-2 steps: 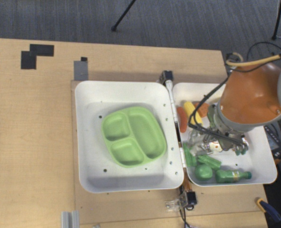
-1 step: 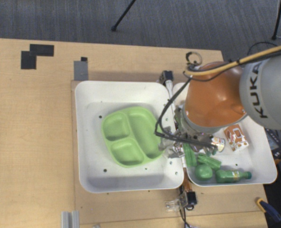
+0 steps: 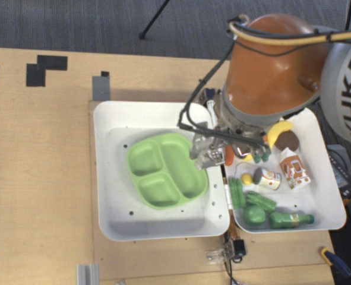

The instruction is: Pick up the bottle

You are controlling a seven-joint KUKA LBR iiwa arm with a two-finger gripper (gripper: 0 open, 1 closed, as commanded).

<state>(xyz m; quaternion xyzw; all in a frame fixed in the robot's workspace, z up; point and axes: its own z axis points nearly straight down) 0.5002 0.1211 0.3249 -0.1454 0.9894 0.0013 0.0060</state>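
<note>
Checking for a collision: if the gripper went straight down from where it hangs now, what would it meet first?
Most likely the right edge of the green tray or the left bin wall beside it, since the gripper hangs there. Depth is unclear. The bottle lies off in the right bin.

Bench [image 3: 38, 177]: light wood surface. 2 shallow white bins rest directly on it, side by side and touching: left bin [image 3: 113, 218] at centre, right bin [image 3: 329, 212] toward 3 o'clock. Black tape patches [image 3: 44, 69] lie toward 10 o'clock. Grey bracket [image 3: 101, 88] stands at the left bin's 11 o'clock corner.
</note>
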